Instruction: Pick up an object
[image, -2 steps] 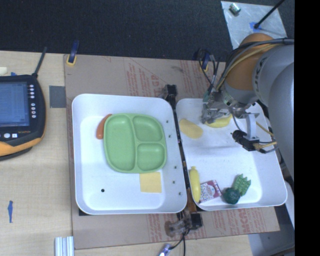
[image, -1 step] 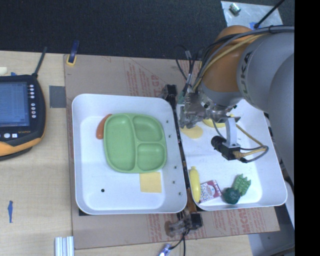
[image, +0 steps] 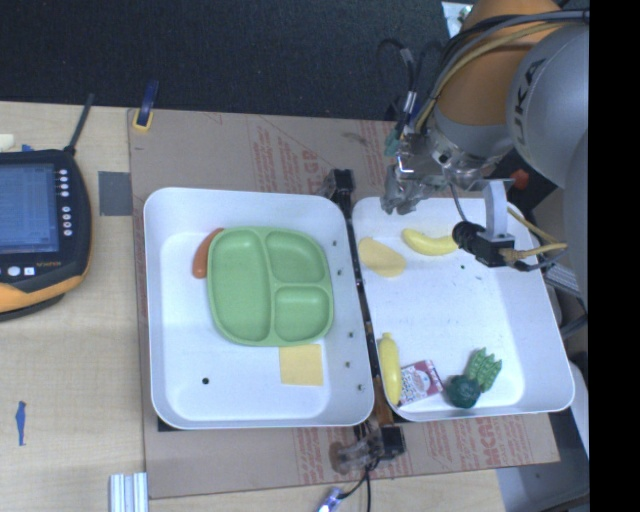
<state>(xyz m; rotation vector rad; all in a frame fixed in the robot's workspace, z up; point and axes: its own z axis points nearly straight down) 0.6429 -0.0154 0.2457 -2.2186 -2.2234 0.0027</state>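
- The hand (image: 400, 195) hangs over the upper-left corner of the right bin (image: 520, 330). Nothing's in it, and can't tell how it's set.
- Low in the frame: corn cob (image: 389, 368), red packet (image: 421, 381) and broccoli (image: 473, 378) sit along the bin's bottom edge.
- Higher up, the pale chip (image: 381, 257) and banana (image: 430, 242) lie nearest the hand.
- So, I'd say nothing's picked yet. Whole grab's left.

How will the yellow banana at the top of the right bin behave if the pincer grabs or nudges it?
The banana looks like smooth toy plastic, so probably stiff, light and a bit slippery. Its curved, rounded body lies flat on the right bin floor, so a side nudge would likely spin or slide it rather than roll it. It lies apart from the pale yellow piece, leaving some room around it.
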